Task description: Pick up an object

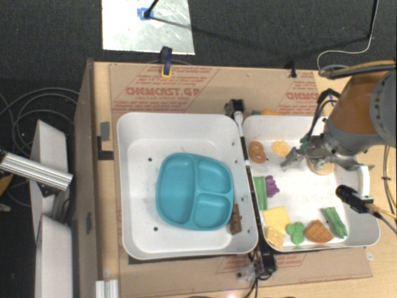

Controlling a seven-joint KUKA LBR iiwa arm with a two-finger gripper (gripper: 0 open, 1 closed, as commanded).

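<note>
Nearest the camera, along the front wall of the right bin [372, 231], lie a yellow wedge [277, 216], a green lumpy toy [296, 232], a waffle-brown piece [318, 231] and a green pod-like piece [335, 221]. Just behind them, against the divider, a green strip [260, 194] sits beside a purple grape cluster [271, 185].

The left bin [133, 185] holds a teal divided plate [194, 191] with nothing on it, and a small brown piece [236, 218] lies beside the plate's right edge.

Farther back in the right bin are a pretzel [256, 151] and a yellow chip-like piece [281, 148]. The end effector [308, 159] hovers low just right of these, over a tan round piece [322, 167]; whether it is spread or clenched cannot be told, and nothing can be seen in its grip.

The step in hand appears to be the approach, with the pick not yet made. The next move likely calls for centring over one piece, perhaps the tan round one, and descending squarely before closing.
</note>
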